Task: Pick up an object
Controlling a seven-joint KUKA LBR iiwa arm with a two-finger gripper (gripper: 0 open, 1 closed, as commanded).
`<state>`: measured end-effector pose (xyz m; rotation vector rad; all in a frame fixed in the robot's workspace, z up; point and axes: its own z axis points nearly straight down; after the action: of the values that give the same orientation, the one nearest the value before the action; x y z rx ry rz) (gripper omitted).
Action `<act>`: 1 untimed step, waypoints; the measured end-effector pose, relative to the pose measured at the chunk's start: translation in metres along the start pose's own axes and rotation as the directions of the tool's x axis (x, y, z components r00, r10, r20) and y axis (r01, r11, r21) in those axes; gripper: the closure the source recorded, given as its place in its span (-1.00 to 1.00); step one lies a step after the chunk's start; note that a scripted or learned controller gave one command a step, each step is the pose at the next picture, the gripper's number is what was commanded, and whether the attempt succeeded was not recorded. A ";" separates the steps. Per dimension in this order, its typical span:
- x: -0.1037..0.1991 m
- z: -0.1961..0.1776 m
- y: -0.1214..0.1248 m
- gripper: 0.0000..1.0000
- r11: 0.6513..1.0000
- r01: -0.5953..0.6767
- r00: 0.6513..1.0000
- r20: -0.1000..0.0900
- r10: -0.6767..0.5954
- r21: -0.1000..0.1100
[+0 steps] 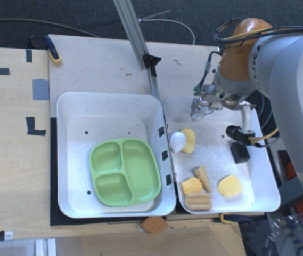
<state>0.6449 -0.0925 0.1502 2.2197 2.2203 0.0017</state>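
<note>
Two shallow white plastic bins are set side by side on the pale wooden counter point(13, 159), so that objects can be lifted from one within the arm's reach. The left bin point(68, 121) holds a light green divided plastic plate point(124, 170), laid flat near its front. The right bin point(263, 191) holds the loose candidates for picking: a small white egg-shaped piece point(178, 141) touching a yellow rounded piece point(188, 141) near the dividing wall, and, towards the front, a tan cone-shaped piece point(203, 178), a yellow ridged block point(191, 186), a tan bun-like piece point(198, 200) and a yellow round piece point(229, 186) lying apart to the right. A waffle-patterned brown disc point(154, 224) is seen outside the bins, at the front edge. The grey arm with its orange band point(247, 47) is reached in from the right, and the metal pincer point(199, 110) is held over the rear of the right bin, behind the white and yellow pair, apparently poised above them for a descent. Nothing is seen between its fingers; whether they are apart or together cannot be told at this slant. No object is judged to have been picked yet.
</note>
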 end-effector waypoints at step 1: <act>0.002 -0.063 0.004 1.00 1.000 0.001 1.000 0.000 -0.001 -0.003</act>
<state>0.6487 -0.0906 0.2137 2.2170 2.2201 0.0045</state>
